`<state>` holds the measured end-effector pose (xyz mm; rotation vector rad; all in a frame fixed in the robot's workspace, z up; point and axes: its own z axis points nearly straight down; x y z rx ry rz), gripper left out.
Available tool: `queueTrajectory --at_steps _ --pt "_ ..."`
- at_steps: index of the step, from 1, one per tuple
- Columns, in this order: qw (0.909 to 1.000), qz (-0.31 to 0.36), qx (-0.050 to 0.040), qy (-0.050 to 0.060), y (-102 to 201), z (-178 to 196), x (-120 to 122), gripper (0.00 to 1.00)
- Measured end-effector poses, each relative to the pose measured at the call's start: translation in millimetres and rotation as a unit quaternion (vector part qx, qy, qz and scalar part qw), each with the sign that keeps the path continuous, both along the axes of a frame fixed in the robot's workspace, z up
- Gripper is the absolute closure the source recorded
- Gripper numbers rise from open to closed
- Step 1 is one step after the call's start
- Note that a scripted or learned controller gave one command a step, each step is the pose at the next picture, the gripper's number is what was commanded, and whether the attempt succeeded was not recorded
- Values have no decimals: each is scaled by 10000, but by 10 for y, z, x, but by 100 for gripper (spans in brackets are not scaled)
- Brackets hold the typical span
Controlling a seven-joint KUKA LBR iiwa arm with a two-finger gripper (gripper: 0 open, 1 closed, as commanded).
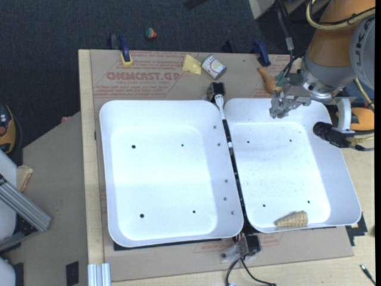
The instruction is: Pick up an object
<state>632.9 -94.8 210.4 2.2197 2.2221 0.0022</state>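
1 tan cone-shaped object [292, 220] is seen lying at the near edge of the right bin [333, 183], likely left loose there for picking. The left bin [113, 159] is set alongside, touching it. Farther back, the gripper [284, 107] is held above the right bin's far rim, well apart from the object; nothing is pinched, and its spread cannot be told.

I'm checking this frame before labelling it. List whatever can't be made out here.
- Gripper, camera view: too small and blurred to tell open from shut.
- Arm: cut off by the top and right edges.
- Tan object in the right bin: too small to identify.
- Small boxed item behind the bins: markings unreadable.
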Motion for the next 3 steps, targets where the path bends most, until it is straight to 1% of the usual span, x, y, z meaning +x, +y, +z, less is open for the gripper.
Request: queueTrajectory --at_steps 1,2,3 --pt "10000 19 -9 -73 303 1189 234 100" --pt "10000 41 13 33 1338 707 333 100" --pt "10000 9 3 -35 1415 1312 147 100"
